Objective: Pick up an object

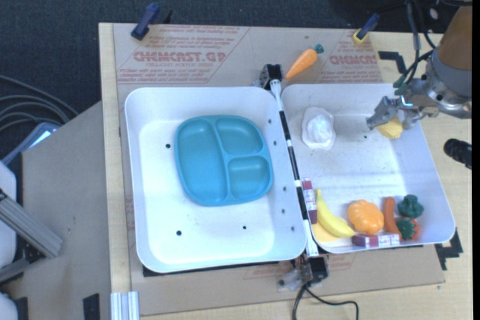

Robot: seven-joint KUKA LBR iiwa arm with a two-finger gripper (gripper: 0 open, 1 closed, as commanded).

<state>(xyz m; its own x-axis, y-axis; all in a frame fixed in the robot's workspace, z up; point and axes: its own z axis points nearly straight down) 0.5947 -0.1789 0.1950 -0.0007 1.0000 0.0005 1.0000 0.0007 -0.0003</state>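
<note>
My gripper (390,116) hangs over the far right part of the right bin (420,161), right at a small yellow object (391,130) that lies just below its fingers. A white crumpled object (318,128) rests at the bin's far left. Along the near edge lie a banana (328,217), an orange fruit (365,216), a carrot (388,213) and green broccoli (409,209). Whether the yellow object is between the fingers is unclear.
The left bin (150,221) holds a blue divided plate (223,159). A toy carrot (301,63) lies on the cardboard beyond the bins, outside them. Blue clamps (145,20) sit on the board's far edge. The arm's grey body and cables stand at the right.
</note>
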